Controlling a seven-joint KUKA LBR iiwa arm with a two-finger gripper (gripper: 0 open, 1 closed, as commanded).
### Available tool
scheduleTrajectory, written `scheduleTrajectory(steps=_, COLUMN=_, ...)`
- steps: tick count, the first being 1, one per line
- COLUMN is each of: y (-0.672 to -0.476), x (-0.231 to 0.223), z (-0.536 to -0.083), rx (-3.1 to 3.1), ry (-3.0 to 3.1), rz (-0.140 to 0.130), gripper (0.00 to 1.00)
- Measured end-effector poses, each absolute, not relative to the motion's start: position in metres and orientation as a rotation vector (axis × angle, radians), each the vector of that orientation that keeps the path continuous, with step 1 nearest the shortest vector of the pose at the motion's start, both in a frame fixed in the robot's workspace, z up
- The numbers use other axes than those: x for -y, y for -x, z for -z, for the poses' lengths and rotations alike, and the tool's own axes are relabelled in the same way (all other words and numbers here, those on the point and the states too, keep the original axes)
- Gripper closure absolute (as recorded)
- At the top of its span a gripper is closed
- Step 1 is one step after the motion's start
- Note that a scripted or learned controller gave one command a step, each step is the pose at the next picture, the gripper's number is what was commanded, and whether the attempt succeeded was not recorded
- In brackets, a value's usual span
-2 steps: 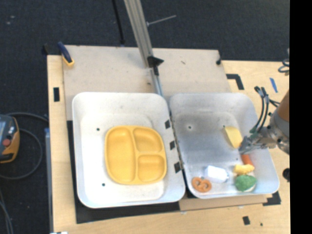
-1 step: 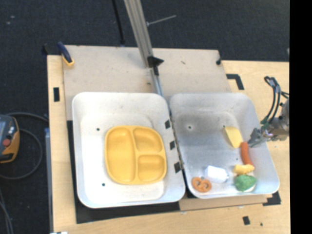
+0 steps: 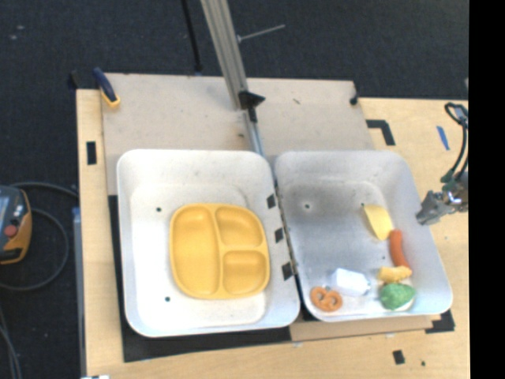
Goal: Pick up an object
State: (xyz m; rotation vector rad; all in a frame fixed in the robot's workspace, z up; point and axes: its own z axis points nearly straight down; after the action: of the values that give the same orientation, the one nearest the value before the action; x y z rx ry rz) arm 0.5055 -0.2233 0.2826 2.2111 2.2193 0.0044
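The right bin holds several small items along its right and front sides. They are a yellow wedge, a red-orange sausage, a small yellow piece, a green broccoli-like lump, a white block and an orange pretzel. My gripper appears as a small grey shape at the right edge. It sits just outside the right bin's right rim, level with the yellow wedge, and nothing shows in it.
The left bin carries a yellow divided plate. A slanted metal post rises behind the bins. A blue-and-yellow clamp sits at the board's back left corner. Cables hang at the right.
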Motion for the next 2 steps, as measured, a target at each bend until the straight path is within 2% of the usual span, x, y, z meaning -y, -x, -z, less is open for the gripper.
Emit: scheduleTrajectory(steps=2, y=-0.534, x=0.128, z=-0.254, rx=-2.228, ry=-2.214, rz=-0.001, gripper=1.0)
